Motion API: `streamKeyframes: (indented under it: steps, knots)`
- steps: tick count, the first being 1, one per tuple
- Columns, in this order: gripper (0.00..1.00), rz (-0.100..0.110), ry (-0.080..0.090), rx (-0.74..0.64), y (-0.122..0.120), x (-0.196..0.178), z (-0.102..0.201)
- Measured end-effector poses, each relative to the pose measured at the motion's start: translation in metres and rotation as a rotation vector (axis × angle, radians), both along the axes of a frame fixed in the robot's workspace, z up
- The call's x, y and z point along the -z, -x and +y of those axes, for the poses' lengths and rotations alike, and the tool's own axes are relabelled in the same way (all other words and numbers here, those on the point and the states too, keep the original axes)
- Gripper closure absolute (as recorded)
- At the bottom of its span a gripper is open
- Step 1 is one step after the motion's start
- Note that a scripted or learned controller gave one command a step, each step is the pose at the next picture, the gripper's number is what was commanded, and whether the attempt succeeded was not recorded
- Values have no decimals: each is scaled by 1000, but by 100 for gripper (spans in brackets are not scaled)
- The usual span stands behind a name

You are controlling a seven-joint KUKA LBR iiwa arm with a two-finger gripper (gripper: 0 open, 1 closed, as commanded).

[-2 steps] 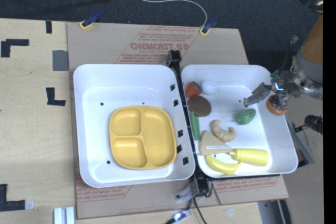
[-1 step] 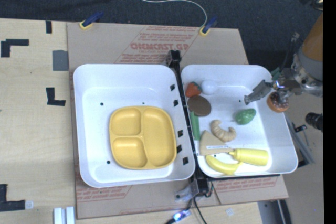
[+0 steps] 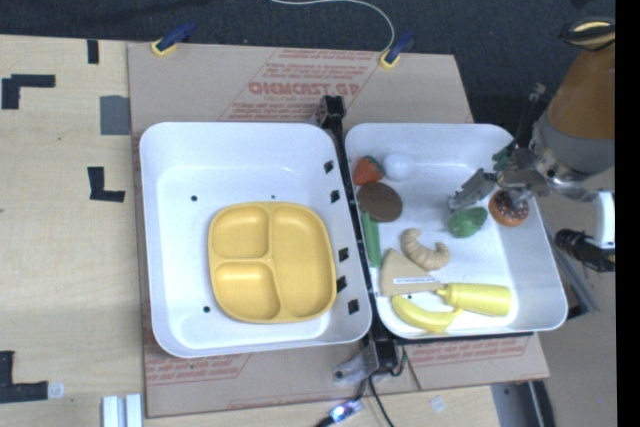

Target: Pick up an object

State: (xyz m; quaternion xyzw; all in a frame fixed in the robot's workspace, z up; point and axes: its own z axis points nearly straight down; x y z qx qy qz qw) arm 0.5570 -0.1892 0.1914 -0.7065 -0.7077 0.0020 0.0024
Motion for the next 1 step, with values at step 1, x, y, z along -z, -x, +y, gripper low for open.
streamKeyframes:
  steps: [1]
  knots:
    - [0, 1, 0, 1, 9, 61, -3]
